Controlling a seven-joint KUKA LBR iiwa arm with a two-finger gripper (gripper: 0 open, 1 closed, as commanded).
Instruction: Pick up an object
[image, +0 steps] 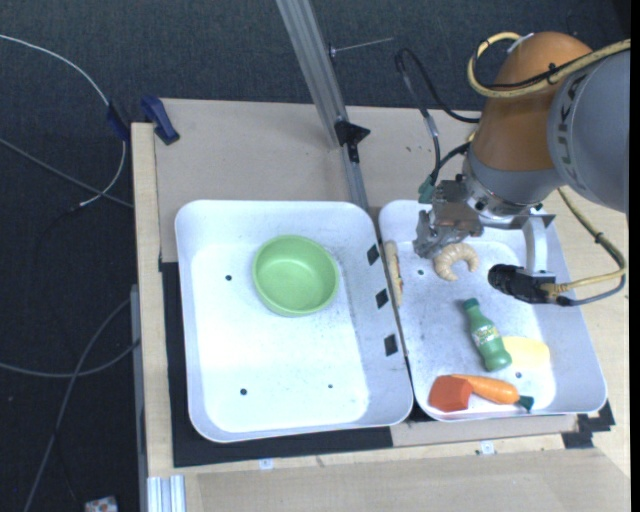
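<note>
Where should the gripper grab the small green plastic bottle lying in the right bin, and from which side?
Grip the small green plastic bottle across its wider lower body, coming straight down from above. It lies flat, cap pointing up-left, so the fingers should close across its width; the yellow block sits close on one side.

Glossy white plastic bins (200, 300); smooth matt green bowl (295, 274); shiny plastic bottle (486, 335); pale bare wooden bench (250, 150).

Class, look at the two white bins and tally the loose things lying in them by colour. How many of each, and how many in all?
Green: 2, the bowl and the bottle
Orange: 1, the carrot
Red: 1, the red piece
Yellow: 1, the yellow block
Tan: 2, the croissant and the tan stick
Total: 7
</note>
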